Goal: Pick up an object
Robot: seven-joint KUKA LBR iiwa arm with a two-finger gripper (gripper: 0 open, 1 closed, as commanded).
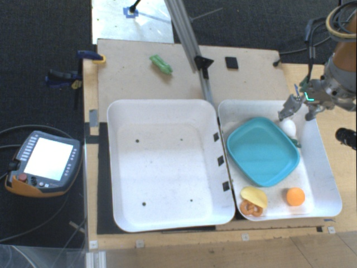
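Near edge of right bin (329,191): orange ball (295,196) and yellow-and-orange toy (252,200) are lying untouched | centre: teal tray (261,151) is sitting tilted | far: white ball (288,128) is resting at tray's corner | my claw (301,110) is hovering spread just above it, gripping nothing | pickup not yet done.

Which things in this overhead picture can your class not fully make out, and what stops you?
- White object, camera view: partly covered by the teal tray; its shape is unclear.
- Arm, camera view: cut off by the right edge.
- Item under the yellow piece, camera view: partly covered, too small to identify.
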